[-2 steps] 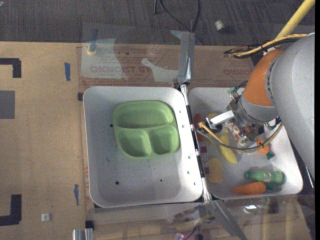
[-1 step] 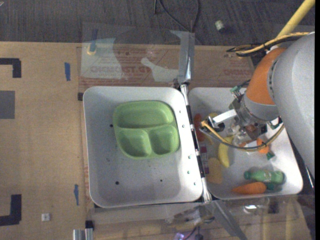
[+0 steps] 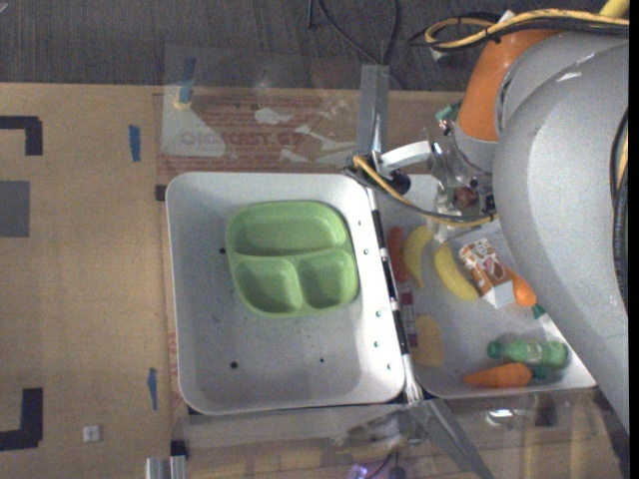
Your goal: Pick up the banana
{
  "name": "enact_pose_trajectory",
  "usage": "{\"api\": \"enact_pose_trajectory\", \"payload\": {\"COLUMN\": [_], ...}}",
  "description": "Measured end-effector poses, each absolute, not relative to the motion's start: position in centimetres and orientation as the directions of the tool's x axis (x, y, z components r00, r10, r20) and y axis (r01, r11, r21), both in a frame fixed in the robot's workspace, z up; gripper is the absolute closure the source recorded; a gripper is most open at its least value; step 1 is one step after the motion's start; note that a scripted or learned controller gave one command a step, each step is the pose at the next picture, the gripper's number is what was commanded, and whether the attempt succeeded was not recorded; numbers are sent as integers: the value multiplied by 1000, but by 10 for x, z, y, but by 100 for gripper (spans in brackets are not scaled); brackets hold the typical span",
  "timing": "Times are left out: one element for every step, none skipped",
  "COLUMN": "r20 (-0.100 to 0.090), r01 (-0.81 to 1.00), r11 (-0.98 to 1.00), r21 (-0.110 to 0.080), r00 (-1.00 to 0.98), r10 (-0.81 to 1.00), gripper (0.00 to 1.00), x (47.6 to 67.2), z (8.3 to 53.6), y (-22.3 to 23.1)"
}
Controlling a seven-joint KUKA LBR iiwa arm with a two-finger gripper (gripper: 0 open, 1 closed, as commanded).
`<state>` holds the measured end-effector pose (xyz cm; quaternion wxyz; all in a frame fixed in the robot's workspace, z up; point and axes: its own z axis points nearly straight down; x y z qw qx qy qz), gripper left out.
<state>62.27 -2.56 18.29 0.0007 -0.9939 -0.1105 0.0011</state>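
Observation:
The yellow banana [image 3: 452, 273] lies in the right bin [image 3: 451, 379], near its middle, curving from upper left down to the right. My gripper [image 3: 461, 202] hangs just above and behind the banana's upper end, under the grey arm and its orange band [image 3: 486, 83]. The wrist and cables hide the gripper's tip. Nothing shows as held.
In the right bin with the banana are a second yellow piece [image 3: 417, 253], a red item [image 3: 396, 248], a pale yellow block [image 3: 429, 341], an orange-and-white carton [image 3: 486, 267], a green bottle [image 3: 526, 350] and a carrot [image 3: 498, 375]. The left bin [image 3: 200, 357] holds a green divided tray [image 3: 293, 256].

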Motion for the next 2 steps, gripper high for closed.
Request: {"api": "enact_pose_trajectory", "payload": {"r20": [-1, -2], "r01": [197, 196], "r11": [-980, -981], "r21": [-1, -1], "r00": [980, 981], "r10": [197, 196], "gripper": [100, 100], "x": [656, 661], "z": [238, 219], "y": [16, 41]}}
